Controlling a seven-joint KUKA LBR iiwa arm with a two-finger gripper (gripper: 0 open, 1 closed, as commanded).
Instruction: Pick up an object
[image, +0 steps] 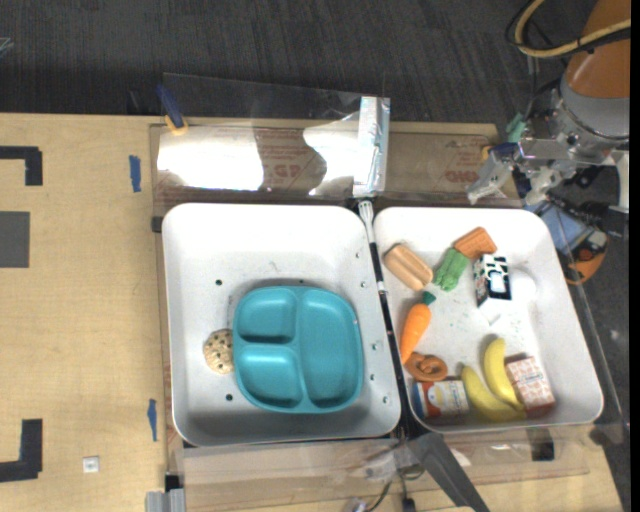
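Near edge: the front rim of the worktop (80, 300), pale wood, with dark tape marks on its left part.
Left bin (190, 240): shallow and white, bearing a teal divided tray (298, 346) at its middle and a small speckled cookie (218, 351) touching the tray's left side.
Right bin (575, 330): the same white, and crowded with small toys.
Arm (600, 60): grey with an orange band, sitting at the far right corner, outside and beyond the right bin.
Gripper (500, 170): above the bin's far rim; whether it is spread or clenched I cannot tell from here, and nothing shows between its tips.
Candidates to pick: all lie toward the camera from the gripper. Nearest are an orange block (474, 241), a green piece (451, 269) and a black-and-white box (492, 277).
Carrot (415, 329): long axis runs roughly front to back, near the divider.
Banana (487, 378): by the front rim, touching a can (441, 398) and a brown box (528, 383).
Room: dark carpet beyond the worktop.
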